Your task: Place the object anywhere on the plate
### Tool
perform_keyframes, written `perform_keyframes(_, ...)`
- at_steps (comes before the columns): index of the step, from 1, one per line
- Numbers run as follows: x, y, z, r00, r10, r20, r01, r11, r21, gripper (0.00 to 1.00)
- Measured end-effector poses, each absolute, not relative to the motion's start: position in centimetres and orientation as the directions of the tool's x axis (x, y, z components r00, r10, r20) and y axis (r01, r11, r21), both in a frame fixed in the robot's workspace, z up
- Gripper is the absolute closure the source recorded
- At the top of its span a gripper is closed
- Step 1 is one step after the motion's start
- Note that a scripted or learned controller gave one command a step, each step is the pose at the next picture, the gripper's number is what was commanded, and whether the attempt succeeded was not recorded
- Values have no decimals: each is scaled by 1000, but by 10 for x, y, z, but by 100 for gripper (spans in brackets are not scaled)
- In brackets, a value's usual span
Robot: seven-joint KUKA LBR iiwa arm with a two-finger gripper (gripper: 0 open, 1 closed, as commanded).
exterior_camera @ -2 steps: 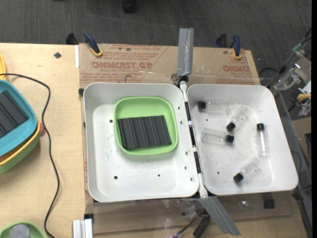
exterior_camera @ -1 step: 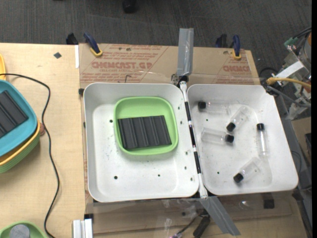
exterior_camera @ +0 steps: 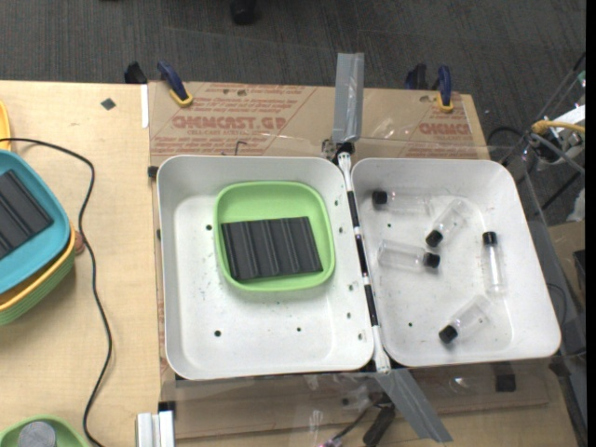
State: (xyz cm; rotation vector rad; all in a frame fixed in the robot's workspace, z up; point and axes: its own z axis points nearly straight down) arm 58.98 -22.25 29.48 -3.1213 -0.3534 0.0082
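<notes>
A light green square plate (exterior_camera: 271, 195) sits in the upper middle of the left white bin (exterior_camera: 191, 329). A dark grey ribbed rectangular object (exterior_camera: 273, 249) lies flat on the plate, within its rim. In the right white bin (exterior_camera: 526, 329) lie several clear vials with black caps, among them one near the top (exterior_camera: 445, 222), one at the right (exterior_camera: 491, 261) and one at the bottom (exterior_camera: 467, 320). A loose black cap (exterior_camera: 379, 196) rests near that bin's upper left corner.
Stacked teal and yellow dishes (exterior_camera: 33, 240) holding a dark ribbed piece stand at the far left of the bench. A black cable (exterior_camera: 94, 277) runs down the bench beside the left bin. Cardboard (exterior_camera: 242, 115) with blue clamps lies behind the bins.
</notes>
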Motion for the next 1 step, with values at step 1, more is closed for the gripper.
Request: perform_keyframes(1,587,-204,265,979,204,-7,204,-979,-2,0)
